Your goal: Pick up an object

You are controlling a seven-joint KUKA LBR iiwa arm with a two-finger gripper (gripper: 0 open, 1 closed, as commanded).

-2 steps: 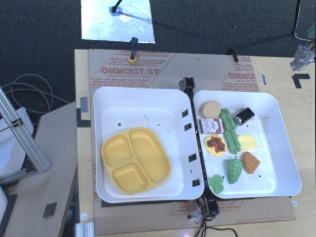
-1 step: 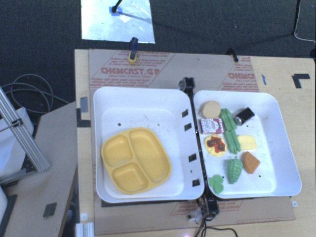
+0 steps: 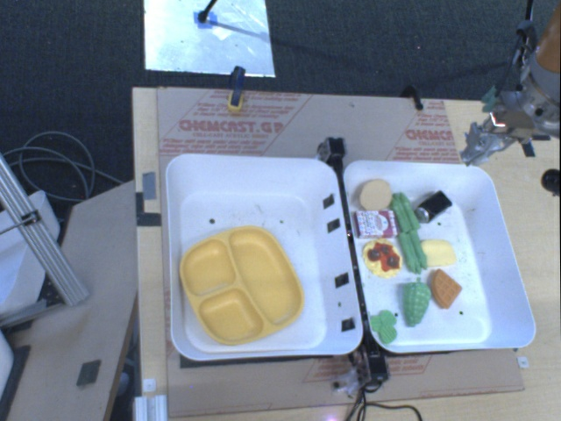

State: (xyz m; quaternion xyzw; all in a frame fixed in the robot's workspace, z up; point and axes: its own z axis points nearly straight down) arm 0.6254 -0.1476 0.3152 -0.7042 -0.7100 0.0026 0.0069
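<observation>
Several toy foods lie in the right bin (image 3: 504, 235): a round tan bun (image 3: 375, 194), a pink box (image 3: 377, 224), a long green pod (image 3: 403, 213), a black block (image 3: 432, 205), a yellow disc with red topping (image 3: 382, 258), a pale yellow piece (image 3: 439, 253), an orange wedge (image 3: 445, 288), a green leafy piece (image 3: 415, 303) and a small green floret (image 3: 383, 325). My gripper (image 3: 478, 146) hangs over the bench just beyond the right bin's far right corner, above and apart from all of them, with nothing seen in it.
The left bin (image 3: 202, 182) holds a yellow divided plate (image 3: 241, 283). A black divider with clips (image 3: 344, 235) runs between the bins. A yellow-handled clamp (image 3: 236, 90) and a black clamp (image 3: 412, 97) sit at the bench's far edge. Cables lie on the floor at left.
</observation>
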